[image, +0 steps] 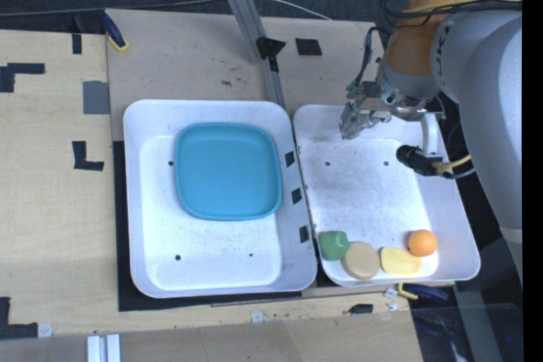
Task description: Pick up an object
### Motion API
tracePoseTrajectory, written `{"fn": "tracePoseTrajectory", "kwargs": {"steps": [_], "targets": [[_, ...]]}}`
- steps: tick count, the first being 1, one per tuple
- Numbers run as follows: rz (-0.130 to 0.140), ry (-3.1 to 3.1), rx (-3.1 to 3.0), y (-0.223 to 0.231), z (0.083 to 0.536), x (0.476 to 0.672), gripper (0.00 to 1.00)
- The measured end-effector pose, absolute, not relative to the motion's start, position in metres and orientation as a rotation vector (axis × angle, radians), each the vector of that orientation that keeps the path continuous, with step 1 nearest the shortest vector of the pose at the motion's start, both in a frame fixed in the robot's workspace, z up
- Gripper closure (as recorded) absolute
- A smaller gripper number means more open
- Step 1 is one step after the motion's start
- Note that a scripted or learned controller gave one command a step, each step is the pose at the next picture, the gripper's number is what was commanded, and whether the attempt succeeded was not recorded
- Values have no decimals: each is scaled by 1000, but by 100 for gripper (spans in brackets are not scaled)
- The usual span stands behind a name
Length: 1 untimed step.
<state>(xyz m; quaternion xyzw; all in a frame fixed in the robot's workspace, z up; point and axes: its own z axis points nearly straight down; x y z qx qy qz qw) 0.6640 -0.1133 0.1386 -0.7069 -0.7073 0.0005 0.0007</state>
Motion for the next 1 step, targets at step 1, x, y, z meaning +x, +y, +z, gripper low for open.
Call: {"fn": "tracePoseTrajectory", "kwargs": {"steps": [1], "targets": [[1,-2221,-2221,-116,196,665,100]]}}
